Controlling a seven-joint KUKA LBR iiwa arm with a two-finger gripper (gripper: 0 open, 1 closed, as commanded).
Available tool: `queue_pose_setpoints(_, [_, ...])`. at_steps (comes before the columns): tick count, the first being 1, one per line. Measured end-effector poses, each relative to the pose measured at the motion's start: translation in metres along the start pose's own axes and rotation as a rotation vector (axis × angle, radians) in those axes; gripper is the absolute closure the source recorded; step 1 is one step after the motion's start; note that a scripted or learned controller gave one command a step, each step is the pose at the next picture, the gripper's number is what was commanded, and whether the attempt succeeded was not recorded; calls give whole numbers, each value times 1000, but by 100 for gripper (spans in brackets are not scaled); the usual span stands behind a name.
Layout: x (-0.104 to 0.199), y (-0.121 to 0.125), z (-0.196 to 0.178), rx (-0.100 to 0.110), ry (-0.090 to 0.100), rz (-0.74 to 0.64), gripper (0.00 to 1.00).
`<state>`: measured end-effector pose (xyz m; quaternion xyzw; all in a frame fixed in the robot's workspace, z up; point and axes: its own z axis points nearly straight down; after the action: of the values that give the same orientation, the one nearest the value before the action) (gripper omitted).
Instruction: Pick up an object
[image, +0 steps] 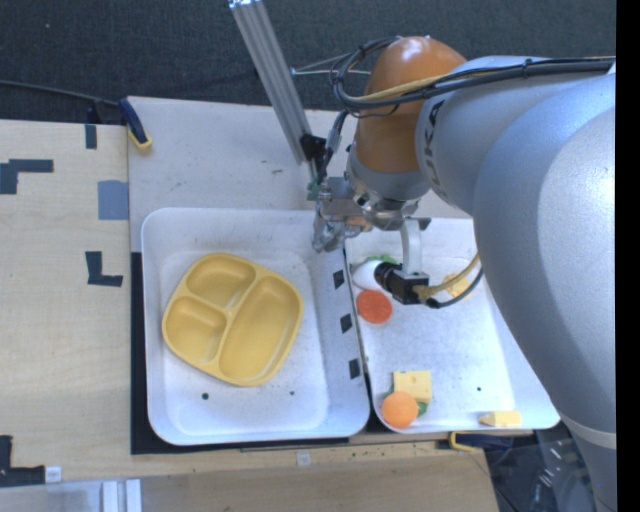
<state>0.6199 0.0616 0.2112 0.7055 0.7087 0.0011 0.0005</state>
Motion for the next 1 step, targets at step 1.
queue_pose_setpoints(1, [-73, -46, 17, 8, -5, 11, 100])
